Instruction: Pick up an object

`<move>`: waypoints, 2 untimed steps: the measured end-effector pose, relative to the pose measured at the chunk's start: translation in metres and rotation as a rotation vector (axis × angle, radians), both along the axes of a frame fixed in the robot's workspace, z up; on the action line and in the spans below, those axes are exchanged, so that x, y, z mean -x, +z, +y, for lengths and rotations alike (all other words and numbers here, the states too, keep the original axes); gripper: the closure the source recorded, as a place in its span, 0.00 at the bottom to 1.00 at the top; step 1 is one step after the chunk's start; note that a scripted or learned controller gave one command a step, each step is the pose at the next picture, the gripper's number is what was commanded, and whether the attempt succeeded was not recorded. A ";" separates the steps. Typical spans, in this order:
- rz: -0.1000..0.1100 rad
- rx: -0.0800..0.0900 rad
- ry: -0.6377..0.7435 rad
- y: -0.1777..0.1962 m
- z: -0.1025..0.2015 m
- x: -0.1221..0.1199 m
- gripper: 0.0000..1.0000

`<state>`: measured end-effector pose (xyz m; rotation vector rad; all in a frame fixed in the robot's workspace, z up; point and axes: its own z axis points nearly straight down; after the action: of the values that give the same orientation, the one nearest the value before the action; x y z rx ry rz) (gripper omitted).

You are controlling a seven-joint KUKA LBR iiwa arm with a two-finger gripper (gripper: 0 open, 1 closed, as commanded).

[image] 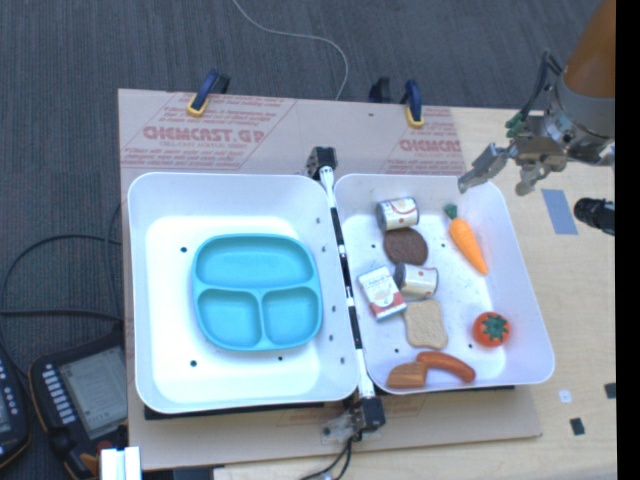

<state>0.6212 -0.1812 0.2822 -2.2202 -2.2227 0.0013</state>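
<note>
Above the far right corner of the right bin (pixel 530 298), the gripper (pixel 505 171) hangs with its two fingers (pixel 481 169) spread apart and nothing between them, the orange-banded arm rising from it toward the upper right. Taking the carrot (pixel 467 244) as the landmark: it lies tilted just below and slightly left of the gripper, near the bin's right wall, apart from the fingers. Left of the carrot sit a small can (pixel 398 212) and a dark round patty (pixel 405 246) just below that can. Further left and below the carrot are a small carton (pixel 381 292) and another little container (pixel 418 282), touching or nearly so. Below the carrot lie a bread slice (pixel 425 322), a tomato (pixel 490 329) near the right wall, and a sausage (pixel 443 364) at the near edge. Well left of the carrot, the left bin (pixel 160 368) holds a blue divided tray (pixel 258 290).
</note>
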 end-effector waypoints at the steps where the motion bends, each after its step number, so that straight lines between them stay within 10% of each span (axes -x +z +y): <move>1: 0.003 0.001 -0.002 -0.079 -0.041 0.016 0.00; 2: -0.001 0.000 -0.001 -0.188 -0.003 0.040 0.00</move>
<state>0.5815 -0.1840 0.0942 -2.2214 -2.2224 0.0003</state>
